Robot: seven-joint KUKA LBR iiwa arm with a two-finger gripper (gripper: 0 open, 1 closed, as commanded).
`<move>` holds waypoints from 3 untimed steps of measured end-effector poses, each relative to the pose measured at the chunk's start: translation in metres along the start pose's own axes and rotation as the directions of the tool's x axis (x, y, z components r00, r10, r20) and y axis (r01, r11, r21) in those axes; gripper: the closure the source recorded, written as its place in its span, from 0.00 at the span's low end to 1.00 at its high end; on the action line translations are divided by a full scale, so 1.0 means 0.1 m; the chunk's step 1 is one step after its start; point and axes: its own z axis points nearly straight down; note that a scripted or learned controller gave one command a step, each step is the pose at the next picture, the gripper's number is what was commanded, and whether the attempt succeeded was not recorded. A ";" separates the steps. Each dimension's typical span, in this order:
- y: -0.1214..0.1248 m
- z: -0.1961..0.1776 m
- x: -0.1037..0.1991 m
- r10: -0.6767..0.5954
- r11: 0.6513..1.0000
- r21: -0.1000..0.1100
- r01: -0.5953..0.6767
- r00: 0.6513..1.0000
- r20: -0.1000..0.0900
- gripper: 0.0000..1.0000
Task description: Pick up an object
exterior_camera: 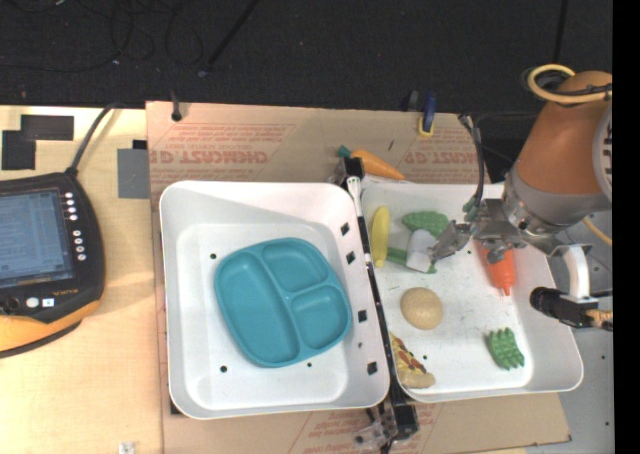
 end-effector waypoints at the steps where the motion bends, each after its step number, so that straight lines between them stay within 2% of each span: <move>1: -0.42 -0.03 -0.97 0.007 1.000 0.000 -0.007 1.000 0.003 0.00; 2: -0.85 1.17 -0.90 0.001 1.000 0.000 -0.001 1.000 0.000 0.00; 3: -0.83 1.01 -0.94 0.007 1.000 -0.004 -0.007 1.000 0.000 1.00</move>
